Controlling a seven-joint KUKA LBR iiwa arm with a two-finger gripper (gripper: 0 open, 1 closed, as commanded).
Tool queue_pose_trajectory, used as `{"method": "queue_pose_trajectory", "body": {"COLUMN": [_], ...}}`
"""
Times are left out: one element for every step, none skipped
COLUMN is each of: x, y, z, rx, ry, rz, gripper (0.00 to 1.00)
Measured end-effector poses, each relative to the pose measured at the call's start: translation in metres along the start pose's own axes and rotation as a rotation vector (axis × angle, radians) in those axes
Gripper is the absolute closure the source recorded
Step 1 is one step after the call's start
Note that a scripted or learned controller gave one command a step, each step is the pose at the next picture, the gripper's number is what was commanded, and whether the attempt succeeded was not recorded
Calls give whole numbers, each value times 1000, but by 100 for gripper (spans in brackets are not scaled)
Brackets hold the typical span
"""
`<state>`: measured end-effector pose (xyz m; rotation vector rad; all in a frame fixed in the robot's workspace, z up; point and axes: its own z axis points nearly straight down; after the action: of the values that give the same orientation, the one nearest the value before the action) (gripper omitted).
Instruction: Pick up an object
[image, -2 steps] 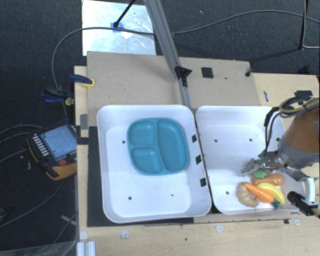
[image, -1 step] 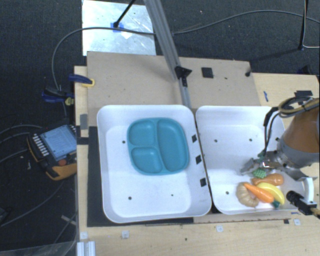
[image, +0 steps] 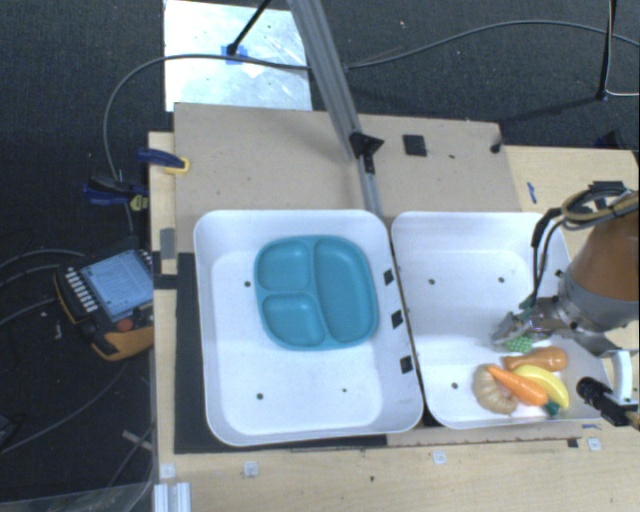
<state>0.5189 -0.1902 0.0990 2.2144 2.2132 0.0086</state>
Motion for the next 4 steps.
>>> {"method": "queue_pose_trajectory", "body": {"x": [-10,-13,-14,42], "y": [8,5,4,21], "z": [-54,-117,-161,-152], "rx": [5,4,5,9], "ry": [1,1,1,4], "rz": [-4,-5,-6,-11], "gripper": [100,100,100,100]}}
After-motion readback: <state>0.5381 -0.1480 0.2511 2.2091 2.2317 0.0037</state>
